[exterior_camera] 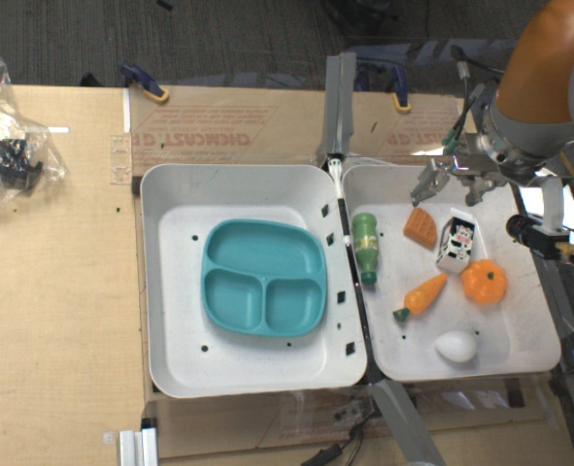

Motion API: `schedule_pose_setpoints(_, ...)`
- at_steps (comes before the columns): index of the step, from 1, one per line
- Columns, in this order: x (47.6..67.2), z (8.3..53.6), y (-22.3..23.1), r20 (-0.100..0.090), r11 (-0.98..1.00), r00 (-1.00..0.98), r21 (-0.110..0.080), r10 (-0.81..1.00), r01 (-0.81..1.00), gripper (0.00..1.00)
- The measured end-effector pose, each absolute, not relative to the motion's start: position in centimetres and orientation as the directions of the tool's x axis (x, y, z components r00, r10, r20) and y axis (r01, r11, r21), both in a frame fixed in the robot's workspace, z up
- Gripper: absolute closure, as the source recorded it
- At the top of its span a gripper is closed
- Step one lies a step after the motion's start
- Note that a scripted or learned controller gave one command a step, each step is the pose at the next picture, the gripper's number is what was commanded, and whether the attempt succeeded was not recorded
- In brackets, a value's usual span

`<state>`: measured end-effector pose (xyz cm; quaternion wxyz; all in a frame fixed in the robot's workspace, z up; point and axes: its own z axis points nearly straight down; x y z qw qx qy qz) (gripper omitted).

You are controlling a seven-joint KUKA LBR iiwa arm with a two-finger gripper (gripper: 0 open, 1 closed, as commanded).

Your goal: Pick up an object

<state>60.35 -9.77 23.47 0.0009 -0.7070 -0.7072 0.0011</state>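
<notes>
**Gripper over the far edge of the right bin, fingers apart**

While the arm reaches in from the right, its gripper hangs above the far edge of the right bin, with the two fingers spread wide and nothing between them. Just below it, toward the middle of this bin, lie the small things: an orange wedge with a rough surface, a white and black cow toy, and a round glossy orange pumpkin near the right wall. A green bottle lies along the left wall, close to the rim. A carrot rests tilted in the middle, and a smooth white egg sits near the front edge. The things stand near each other but mostly apart, and the front left corner of this bin has free floor.

The left bin carries a teal plate with three compartments and rounded corners, with open white floor around it on all sides. On the wooden bench, at the far left, lies a crumpled clear plastic bag.
</notes>
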Motion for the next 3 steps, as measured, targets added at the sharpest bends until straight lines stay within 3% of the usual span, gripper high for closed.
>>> schedule_pose_setpoints(1, 52.5, 15.5, -11.2, -0.001, -0.2, 0.2, -0.006, 0.98, 0.98, 0.0)
schedule_pose_setpoints(2, 50.8, 9.1, -11.5, 0.0, -0.206, 0.206, -0.005, 0.978, 0.978, 0.0)
schedule_pose_setpoints(3, 50.8, 9.9, -11.6, 0.0, -0.21, 0.21, -0.007, 0.978, 0.978, 1.0)
